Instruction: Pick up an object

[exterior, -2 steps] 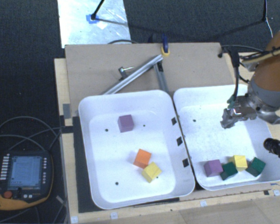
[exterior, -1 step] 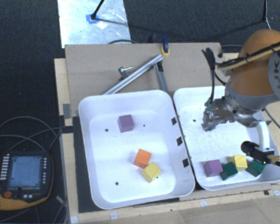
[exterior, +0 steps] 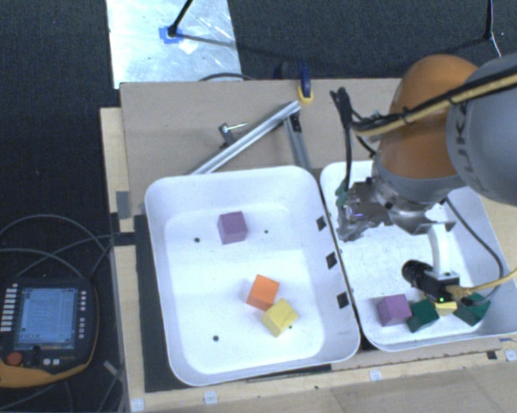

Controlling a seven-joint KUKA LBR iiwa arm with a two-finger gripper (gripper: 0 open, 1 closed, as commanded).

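- Small coloured blocks, the pick targets, are split between both bins: three in the left, three in the right; none is lifted.
- Tan cardboard-topped desk (exterior: pixel 173 119) carries two shallow white plastic bins side by side, their inner rims touching.
- Grey KUKA arm with orange band (exterior: pixel 429 119) reaches in from the right, over the right bin's (exterior: pixel 368 264) far half.
- Left bin (exterior: pixel 178 198) holds the purple cube (exterior: pixel 232 227) near the far wall, well apart from the other two.
- Handheld teach pendant with a lit screen (exterior: pixel 42 327) lies on the dark floor left of the desk, cables looped around it.
- Metal rod (exterior: pixel 245 136) lies at a slant on the desk beyond the left bin.
- Gripper (exterior: pixel 356 214) sits above the right bin's far-left corner, near the shared rim; can't tell whether it is apart or together, and no block shows in it.
- Orange cube (exterior: pixel 263 291) and yellow cube (exterior: pixel 279 317) sit touching, near the left bin's middle.
- Second purple cube (exterior: pixel 392 309) is at the right bin's near wall, with a dark green block (exterior: pixel 421 314) just beside it on its right.
- Another green block (exterior: pixel 471 310) sits in the right bin's near-right corner.
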